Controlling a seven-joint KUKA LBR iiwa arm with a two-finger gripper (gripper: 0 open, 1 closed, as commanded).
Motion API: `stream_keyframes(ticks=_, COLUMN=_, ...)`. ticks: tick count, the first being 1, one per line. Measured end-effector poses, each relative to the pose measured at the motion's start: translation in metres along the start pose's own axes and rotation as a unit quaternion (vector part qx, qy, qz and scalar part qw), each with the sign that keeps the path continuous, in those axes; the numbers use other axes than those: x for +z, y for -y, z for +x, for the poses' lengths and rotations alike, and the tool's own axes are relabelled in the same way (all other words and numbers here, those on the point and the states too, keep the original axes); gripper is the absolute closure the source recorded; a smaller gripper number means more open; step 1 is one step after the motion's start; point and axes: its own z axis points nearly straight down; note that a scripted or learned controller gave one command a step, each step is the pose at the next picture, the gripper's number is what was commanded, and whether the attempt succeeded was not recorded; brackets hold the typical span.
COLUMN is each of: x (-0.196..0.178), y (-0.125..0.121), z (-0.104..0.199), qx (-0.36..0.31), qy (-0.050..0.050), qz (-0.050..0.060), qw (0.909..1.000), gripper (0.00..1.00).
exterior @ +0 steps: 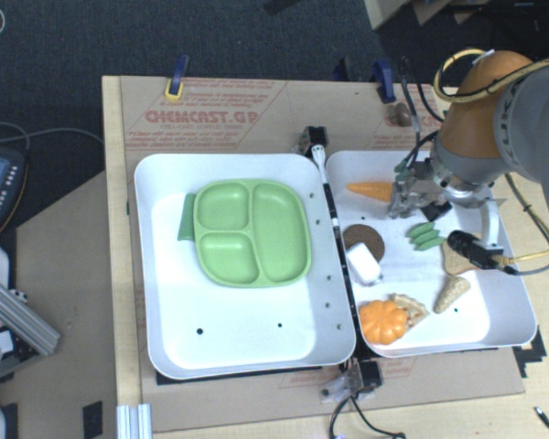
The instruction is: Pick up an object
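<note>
My gripper (404, 201) hangs low over the far part of the right bin (515, 311), just right of an orange carrot (370, 190) and close to its thick end. I see nothing held in it. A green pea pod (425, 236) lies just right of and nearer than the gripper. A brown disc (363, 239) and a white block (363, 264) sit by the bin's left wall. An orange pumpkin (384, 322) rests at the near left corner, and a tan cone (454, 293) lies to its right.
The left bin (153, 245) holds a green divided plate (252, 231). A second tan piece (453, 262) and a pale scrap (410, 306) lie in the right bin. The grey arm with its orange band (480, 108) comes in over the right bin's far right.
</note>
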Motion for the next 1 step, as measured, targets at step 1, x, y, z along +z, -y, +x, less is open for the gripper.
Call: stream_keyframes(ticks=1, x=-0.0627, y=0.0008, z=0.0053, qx=-0.001, qy=0.001, qz=-0.003, qw=1.0000, gripper=1.00)
